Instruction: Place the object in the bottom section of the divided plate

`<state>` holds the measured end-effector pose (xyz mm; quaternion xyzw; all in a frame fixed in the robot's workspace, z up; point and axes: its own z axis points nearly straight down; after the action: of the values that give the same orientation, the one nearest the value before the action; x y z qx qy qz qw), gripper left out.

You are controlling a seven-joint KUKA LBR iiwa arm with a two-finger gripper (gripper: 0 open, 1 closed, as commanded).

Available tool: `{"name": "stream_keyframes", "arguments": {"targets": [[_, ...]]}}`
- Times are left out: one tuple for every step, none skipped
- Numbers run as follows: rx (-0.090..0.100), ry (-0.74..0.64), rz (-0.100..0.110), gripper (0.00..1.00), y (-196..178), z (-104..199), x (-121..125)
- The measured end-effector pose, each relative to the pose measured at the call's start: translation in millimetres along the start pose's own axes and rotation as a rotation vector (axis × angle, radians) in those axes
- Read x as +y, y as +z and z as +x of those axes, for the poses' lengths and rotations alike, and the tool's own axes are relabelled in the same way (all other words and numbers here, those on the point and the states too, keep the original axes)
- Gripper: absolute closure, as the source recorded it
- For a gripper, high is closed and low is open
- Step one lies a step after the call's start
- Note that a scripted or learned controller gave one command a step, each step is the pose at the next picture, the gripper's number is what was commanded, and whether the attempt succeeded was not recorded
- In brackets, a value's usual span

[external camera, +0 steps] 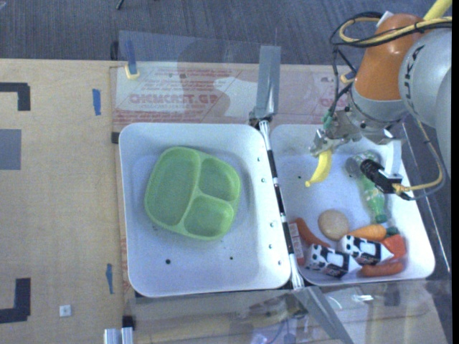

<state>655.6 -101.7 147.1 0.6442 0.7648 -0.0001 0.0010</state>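
Note:
A green divided plate lies in the left bin; it has one large section on the left and two smaller ones on the right. Over the upper part of the right bin, my gripper is shut on the top end of a yellow banana. The banana hangs down from the fingers, its lower tip pointing toward the bin floor. The plate's sections hold nothing.
The right bin's lower part holds a tan round bun, a carrot, a red sausage, black-and-white cow toys and a green bottle. A metal divider rises between the bins.

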Motion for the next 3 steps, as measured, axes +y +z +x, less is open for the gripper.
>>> {"name": "stream_keyframes", "arguments": {"targets": [[-0.001,-0.099,-0.004,1.00,-39,14,10],[0.001,-0.194,-0.001,1.00,-51,37,8],[0.002,-0.239,0.000,1.00,-42,125,-15]]}}
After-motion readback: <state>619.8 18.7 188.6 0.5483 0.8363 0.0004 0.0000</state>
